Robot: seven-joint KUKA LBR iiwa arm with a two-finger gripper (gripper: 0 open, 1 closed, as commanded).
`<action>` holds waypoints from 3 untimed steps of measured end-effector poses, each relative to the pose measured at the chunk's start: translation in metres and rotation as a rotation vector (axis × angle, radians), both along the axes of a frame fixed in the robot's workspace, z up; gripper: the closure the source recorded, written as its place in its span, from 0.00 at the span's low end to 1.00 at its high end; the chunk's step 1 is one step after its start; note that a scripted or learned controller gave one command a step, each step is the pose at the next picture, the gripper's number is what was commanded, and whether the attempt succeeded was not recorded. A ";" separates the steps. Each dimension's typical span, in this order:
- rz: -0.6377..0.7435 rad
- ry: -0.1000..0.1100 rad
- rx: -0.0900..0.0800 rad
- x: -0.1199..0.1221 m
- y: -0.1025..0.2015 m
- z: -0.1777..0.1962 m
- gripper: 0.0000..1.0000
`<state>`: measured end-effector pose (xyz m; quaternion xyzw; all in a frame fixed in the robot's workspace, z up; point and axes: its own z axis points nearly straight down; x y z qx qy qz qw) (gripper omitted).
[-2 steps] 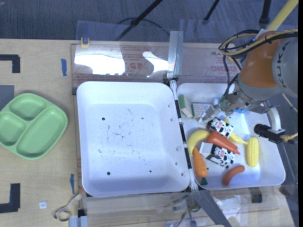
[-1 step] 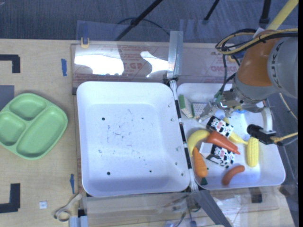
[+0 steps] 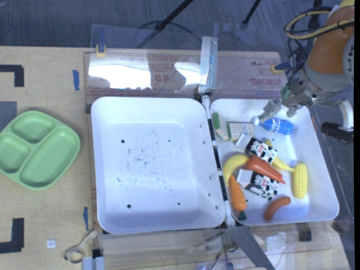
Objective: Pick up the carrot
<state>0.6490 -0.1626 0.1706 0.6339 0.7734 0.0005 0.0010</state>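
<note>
The carrot (image 3: 236, 191) is orange with a green stub at its near end. It lies along the left wall of the right bin (image 3: 323, 198), near the front, below a yellow banana (image 3: 235, 162). My gripper (image 3: 281, 111) hangs over the back of the right bin, just above a blue bottle (image 3: 277, 126) and well behind the carrot. Its two fingers are spread apart with nothing between them.
The right bin also holds an orange-red elongated piece (image 3: 264, 167), two cow-patterned boxes (image 3: 260, 149) (image 3: 262, 186), a corn cob (image 3: 300, 180), a brown sausage (image 3: 277, 207) and small cards at the back. The left bin (image 3: 152, 156) sits beside it. A green divided plate (image 3: 36, 149) lies far left.
</note>
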 end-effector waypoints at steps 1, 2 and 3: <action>-0.058 0.004 0.002 -0.030 0.069 -0.044 0.00; 0.073 -0.001 -0.001 0.017 0.039 -0.003 0.00; 0.279 0.002 0.001 0.019 0.053 -0.036 0.00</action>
